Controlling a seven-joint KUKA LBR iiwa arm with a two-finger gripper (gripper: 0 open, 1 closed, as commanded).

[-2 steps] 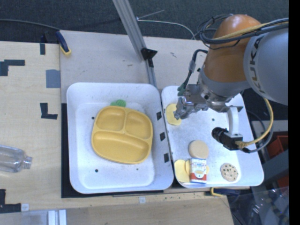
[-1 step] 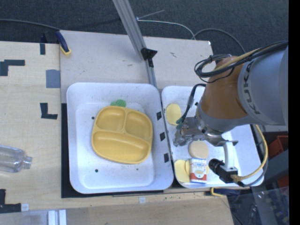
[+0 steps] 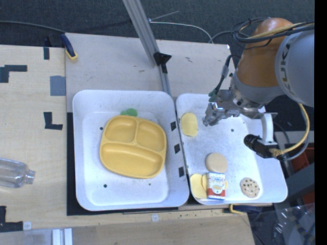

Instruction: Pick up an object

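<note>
Yellow piece (image 3: 189, 124) lies just left of claw (image 3: 211, 117).

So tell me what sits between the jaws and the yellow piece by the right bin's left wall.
Nothing visible: the gripper hangs just right of the yellow piece, with bare bin floor between them.

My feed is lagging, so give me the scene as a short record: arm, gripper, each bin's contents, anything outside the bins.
arm: reaches in from the right, over the right bin
gripper: above the right bin's upper part, nothing visibly held
nearest item: pale yellow piece, just left of the gripper
right bin, other items: tan round piece, cookie, small carton, yellow piece beside the carton
left bin: yellow divided tray, green item partly behind it
outside bins: clear bottle at far left
</note>
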